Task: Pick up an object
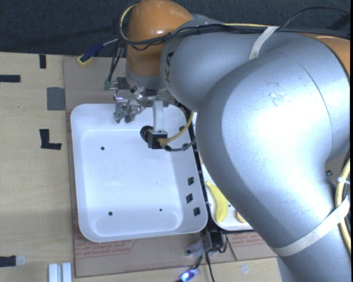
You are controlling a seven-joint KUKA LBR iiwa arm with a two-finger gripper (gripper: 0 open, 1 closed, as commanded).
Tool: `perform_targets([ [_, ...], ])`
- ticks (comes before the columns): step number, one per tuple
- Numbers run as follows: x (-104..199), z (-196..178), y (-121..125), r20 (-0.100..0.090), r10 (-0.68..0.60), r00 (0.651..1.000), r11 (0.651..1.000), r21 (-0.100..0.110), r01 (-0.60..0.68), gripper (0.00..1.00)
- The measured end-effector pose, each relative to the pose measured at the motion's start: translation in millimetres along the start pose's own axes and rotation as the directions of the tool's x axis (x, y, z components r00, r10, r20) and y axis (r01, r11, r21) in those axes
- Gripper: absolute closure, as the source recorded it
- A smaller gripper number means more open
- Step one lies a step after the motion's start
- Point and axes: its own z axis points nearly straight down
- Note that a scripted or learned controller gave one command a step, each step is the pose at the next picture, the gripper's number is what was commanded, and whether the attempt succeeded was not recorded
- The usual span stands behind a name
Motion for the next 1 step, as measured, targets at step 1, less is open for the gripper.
perform_targets([
  [1, 52.2, -198.6, -22.4, -0.007, -0.005, 1.000, 1.000, -0.016, 0.005, 1.00],
])
